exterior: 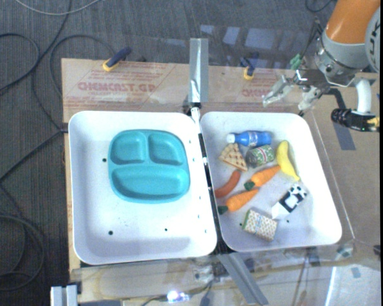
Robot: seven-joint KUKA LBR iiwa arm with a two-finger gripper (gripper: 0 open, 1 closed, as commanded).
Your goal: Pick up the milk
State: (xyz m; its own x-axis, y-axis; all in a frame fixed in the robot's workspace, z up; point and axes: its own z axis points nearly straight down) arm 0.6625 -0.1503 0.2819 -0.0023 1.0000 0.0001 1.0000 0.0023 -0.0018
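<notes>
The milk lies near the right bin's right wall, open above; carrots and a cracker box crowd its left.

A brown bench top is seen bearing two shallow white bins. The left bin is set touching the right bin along one edge. Beyond the left bin, two yellow-handled clamps are fixed at the bench's far edge.
</notes>
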